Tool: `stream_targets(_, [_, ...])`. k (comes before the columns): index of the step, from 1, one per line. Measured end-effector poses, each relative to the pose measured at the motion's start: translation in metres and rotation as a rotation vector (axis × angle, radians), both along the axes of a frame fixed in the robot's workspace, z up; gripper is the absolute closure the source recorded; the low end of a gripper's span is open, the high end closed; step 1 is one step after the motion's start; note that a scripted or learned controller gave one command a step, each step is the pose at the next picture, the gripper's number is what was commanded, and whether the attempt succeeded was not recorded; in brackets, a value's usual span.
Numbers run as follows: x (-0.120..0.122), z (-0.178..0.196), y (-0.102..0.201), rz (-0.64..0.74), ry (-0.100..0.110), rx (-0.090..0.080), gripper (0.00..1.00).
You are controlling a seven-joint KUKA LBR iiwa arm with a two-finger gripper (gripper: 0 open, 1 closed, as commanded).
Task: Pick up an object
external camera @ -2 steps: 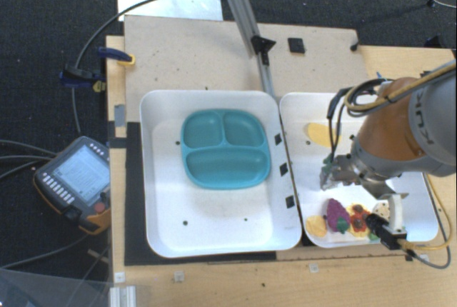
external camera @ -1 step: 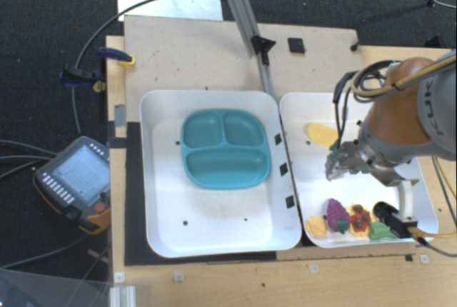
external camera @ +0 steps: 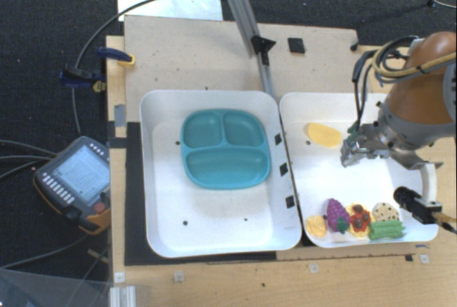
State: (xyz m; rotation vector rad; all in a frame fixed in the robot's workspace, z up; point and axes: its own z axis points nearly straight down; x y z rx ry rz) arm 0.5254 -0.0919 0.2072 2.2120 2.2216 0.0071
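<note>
Nothing picked up yet, by the look of it. Yellow piece lying flat in the upper part of the right bin, right of frame centre; more toy food bunched along that bin's lower edge. End effector hanging just right of the yellow piece, apparently apart from it, nothing visible between its tips. Spread or pressed together: cannot tell. Still left: closing on something and lifting. Teal divided plate in the left bin.
</note>
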Motion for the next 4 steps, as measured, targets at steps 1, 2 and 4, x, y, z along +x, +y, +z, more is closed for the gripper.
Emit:
stream_targets(1, [0.002,0.036,0.000,0.000,0.002,0.001,1.00])
stream_targets(2, [0.002,0.043,0.053,0.007,0.005,0.004,1.00])
stream_targets(4, [0.002,0.018,0.154,0.006,0.008,0.004,1.00])
